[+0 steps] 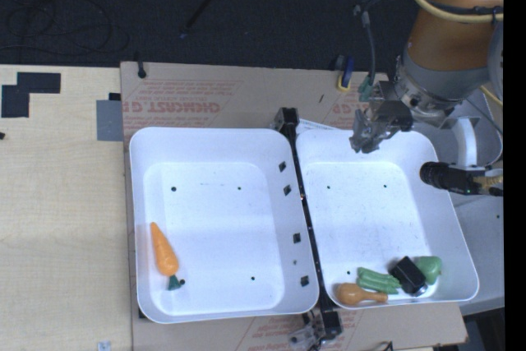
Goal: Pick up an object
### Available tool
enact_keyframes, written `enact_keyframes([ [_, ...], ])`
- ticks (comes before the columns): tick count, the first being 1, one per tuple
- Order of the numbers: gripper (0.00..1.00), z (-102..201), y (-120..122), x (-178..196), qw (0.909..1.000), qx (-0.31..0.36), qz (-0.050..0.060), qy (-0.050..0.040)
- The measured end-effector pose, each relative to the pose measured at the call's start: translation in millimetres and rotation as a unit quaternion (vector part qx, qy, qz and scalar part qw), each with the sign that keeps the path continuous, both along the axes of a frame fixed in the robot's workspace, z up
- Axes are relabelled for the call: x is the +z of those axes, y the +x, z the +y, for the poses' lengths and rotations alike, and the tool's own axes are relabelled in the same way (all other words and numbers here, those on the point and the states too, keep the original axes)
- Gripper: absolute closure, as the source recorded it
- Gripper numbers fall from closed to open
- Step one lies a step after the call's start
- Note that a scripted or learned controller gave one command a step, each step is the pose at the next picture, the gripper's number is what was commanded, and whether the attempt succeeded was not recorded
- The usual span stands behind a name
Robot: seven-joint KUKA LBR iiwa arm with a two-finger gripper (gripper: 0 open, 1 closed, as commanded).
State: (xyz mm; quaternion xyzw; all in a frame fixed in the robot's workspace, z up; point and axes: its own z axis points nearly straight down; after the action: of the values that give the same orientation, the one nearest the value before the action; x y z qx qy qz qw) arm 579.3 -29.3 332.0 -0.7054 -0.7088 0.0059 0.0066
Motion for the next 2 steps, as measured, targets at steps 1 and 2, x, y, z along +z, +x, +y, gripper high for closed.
enact_keyframes([
  [1,1.0,58,65,-31,1.0,0.0,-0.008,-0.0002],
  [2,1.0,111,65,-16,1.0,0.0,-0.008,-0.0001],
])
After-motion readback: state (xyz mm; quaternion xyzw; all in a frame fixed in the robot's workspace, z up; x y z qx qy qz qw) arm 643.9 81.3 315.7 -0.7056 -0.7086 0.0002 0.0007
